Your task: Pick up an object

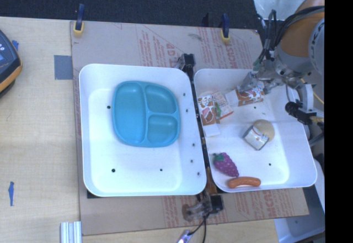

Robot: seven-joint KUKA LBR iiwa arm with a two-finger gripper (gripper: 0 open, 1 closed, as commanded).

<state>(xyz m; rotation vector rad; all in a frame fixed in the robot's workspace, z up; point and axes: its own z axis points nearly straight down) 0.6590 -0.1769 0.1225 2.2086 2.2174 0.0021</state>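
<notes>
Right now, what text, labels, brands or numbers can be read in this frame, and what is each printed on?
Nothing is legible.
Cardboard sheet: red printed lettering, too blurred to read.
Snack packet: printed wrapper, text too small to read.
Second packet by the gripper: print unreadable.
Yellow-edged device: no readable marking.

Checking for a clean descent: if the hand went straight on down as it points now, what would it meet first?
Probably the brown snack packet right under the hand, though depth is unclear from this view.
</notes>
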